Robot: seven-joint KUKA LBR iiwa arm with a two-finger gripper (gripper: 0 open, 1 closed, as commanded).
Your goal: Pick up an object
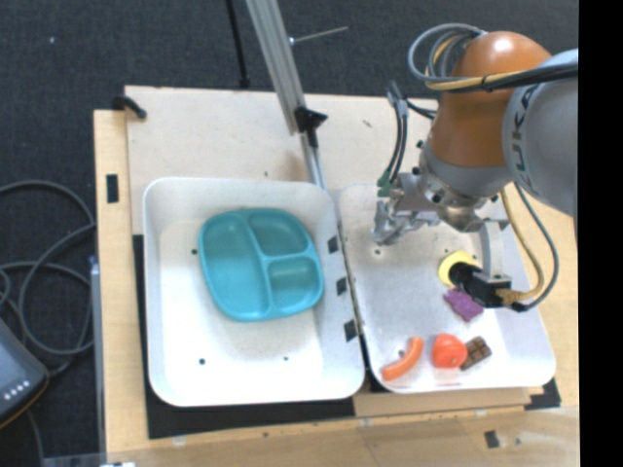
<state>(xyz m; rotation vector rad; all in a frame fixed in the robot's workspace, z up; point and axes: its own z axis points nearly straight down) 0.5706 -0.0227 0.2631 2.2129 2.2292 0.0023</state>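
Robotics lab: bench (195, 134), loose cables (39, 261).

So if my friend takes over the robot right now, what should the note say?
Claw: low over the upper left of the right bin, nothing seen between its fingers.
Things, all in the right bin: yellow piece and purple piece by the right side; orange carrot-like piece, orange-red round piece and brown block along the near edge.
Left bin: holds a teal divided plate.
Done: nothing picked yet.
Left: grab one thing and lift it.
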